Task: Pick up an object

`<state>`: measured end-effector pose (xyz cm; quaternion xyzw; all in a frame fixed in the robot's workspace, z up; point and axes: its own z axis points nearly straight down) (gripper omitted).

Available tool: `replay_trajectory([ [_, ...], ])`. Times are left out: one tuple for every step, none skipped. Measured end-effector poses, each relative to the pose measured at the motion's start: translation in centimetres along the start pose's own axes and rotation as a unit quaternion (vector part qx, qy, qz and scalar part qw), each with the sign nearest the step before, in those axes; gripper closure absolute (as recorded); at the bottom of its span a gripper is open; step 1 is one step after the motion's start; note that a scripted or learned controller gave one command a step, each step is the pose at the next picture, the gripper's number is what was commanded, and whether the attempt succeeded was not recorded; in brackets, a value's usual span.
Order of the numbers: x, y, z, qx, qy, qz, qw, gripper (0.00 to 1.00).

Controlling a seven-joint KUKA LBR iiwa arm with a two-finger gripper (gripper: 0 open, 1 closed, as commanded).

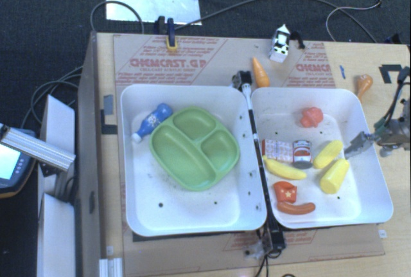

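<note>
The tool [359, 144], its grip state unclear, hovers beside yellow toys [333, 176]; a centred descent looks wise.

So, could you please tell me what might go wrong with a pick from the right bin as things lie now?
1. The gripper sits at the right bin's edge, close to two yellow pieces lying almost against each other; closing there may nudge one or catch both.
2. The banana, can and small box are packed together, so fingers may not fit between them.
3. The sausage lies near the front wall, risking a bump.
</note>
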<state>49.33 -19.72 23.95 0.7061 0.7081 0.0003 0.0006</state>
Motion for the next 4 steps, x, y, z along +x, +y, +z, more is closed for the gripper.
replay_trajectory([
  [-0.9,2.3,15.5,-0.001,0.000,0.001,1.0000,0.00],
  [-0.9,2.3,14.5,-0.002,0.000,0.001,1.0000,1.00],
  [4.2,5.8,6.3,-0.002,0.000,-0.001,1.0000,1.00],
  [10.0,8.3,3.9,-0.001,0.000,0.000,1.0000,1.00],
])
